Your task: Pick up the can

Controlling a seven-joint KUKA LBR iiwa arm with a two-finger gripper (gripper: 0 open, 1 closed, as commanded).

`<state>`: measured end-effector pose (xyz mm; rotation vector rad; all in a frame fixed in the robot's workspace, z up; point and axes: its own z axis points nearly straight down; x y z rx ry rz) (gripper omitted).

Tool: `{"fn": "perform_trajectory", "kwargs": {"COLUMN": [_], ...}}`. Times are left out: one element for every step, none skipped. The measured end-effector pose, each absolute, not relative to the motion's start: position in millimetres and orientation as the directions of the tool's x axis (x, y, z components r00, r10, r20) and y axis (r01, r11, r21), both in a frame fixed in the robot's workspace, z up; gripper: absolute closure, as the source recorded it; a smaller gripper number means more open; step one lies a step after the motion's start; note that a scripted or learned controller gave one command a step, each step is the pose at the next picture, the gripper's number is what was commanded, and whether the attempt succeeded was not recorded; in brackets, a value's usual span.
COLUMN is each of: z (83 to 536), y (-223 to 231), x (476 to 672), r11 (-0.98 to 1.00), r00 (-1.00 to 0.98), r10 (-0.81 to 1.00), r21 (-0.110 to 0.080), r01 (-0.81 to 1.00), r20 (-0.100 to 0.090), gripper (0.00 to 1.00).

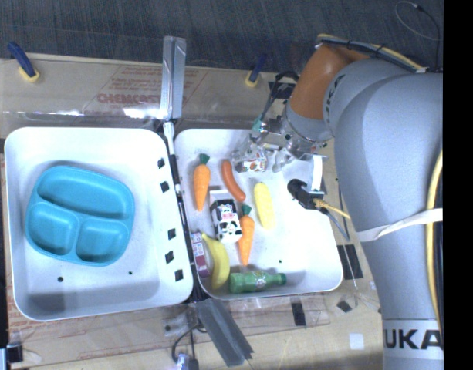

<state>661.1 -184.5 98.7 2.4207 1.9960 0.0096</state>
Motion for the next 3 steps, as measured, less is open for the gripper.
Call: {"fn": "perform_trajectory", "kwargs": {"z": [109, 191, 286], "y": [-182, -161, -146], "x": [662.0, 657.1, 639.9], "r11": [-0.183, -0.402, -0.347], "r00": [0.183, 0.402, 0.347], "r10": [0.983, 0.916, 0.938], "r21": [0.006, -0.001, -0.001], "r01": [0.983, 0.916, 0.938], "r20": [0.002, -0.001, 0.0], "gripper": [1.0, 1.0, 1.0]}}
